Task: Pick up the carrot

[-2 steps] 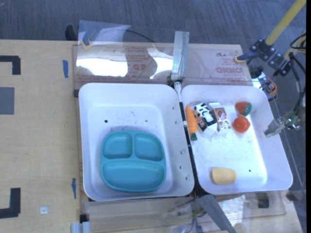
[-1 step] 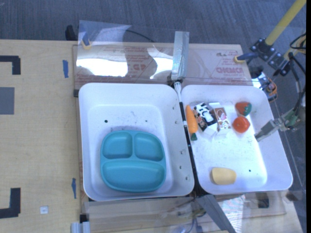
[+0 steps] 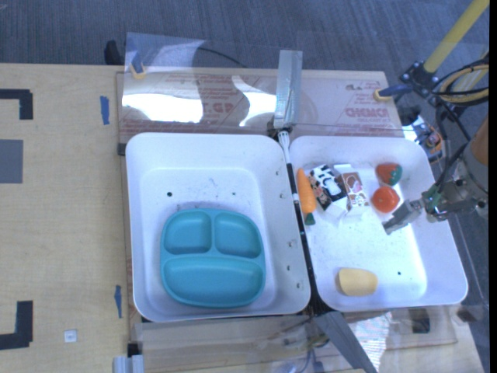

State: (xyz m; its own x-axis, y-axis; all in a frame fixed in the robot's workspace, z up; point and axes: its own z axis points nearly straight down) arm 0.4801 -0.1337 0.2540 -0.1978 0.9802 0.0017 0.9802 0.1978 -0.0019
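The carrot [image 3: 306, 193] is a small orange stick with a green end. It lies along the left wall of the right bin [image 3: 443, 286], pointing roughly up and down the view. My gripper [image 3: 394, 221] reaches in over the right side of that bin, low and slanted toward the middle. It sits well to the right of the carrot, just below a red tomato-like toy [image 3: 386, 200]. Nothing shows in its grasp.
Beside the carrot lie two small printed cartons [image 3: 330, 185] [image 3: 355, 191]. A red and green fruit [image 3: 389, 172] sits at the back right, a yellow lump [image 3: 356, 281] at the front. The left bin [image 3: 147, 162] bears a teal divided plate [image 3: 211, 256].
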